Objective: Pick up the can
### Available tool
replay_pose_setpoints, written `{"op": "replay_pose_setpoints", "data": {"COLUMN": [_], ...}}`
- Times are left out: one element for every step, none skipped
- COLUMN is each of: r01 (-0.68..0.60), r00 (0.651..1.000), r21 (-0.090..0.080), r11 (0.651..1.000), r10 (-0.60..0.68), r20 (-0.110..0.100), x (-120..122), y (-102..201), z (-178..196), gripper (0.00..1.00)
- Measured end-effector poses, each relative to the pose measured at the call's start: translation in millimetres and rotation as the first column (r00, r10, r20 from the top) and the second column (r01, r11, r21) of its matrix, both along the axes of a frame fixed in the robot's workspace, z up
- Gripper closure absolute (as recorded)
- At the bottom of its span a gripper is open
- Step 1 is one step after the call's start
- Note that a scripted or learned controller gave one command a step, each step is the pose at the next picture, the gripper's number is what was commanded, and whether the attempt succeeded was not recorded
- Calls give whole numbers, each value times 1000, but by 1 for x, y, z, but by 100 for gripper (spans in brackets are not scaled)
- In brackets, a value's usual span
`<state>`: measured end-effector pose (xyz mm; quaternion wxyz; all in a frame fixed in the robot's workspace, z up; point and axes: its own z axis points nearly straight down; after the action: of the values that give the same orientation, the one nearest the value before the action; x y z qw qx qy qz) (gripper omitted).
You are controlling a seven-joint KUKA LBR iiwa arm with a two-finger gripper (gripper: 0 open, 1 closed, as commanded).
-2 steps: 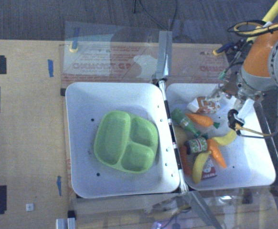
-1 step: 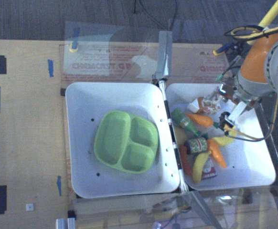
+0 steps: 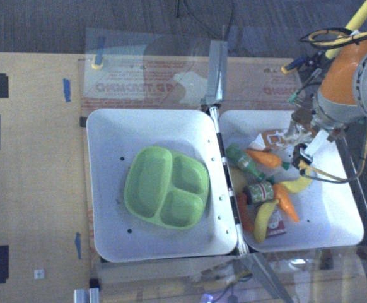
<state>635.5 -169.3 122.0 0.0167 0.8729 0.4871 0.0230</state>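
The can is small and dark, with a red and green label. It lies on its side near the middle of the right bin, among toy foods. My gripper hangs over the bin's upper middle, up and to the right of the can and apart from it, close above a carrot and a small white and orange carton.
Around the can lie a green bottle, a yellow banana, a second carrot, another banana and a red packet. A green divided plate sits in the left bin.
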Motion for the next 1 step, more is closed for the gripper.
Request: {"op": "replay_pose_setpoints", "data": {"r01": [0], "r00": [1000], "r21": [0], "r11": [1000], "r10": [0], "r20": [-1], "x": [0], "y": [0], "z": [-1], "gripper": [0]}}
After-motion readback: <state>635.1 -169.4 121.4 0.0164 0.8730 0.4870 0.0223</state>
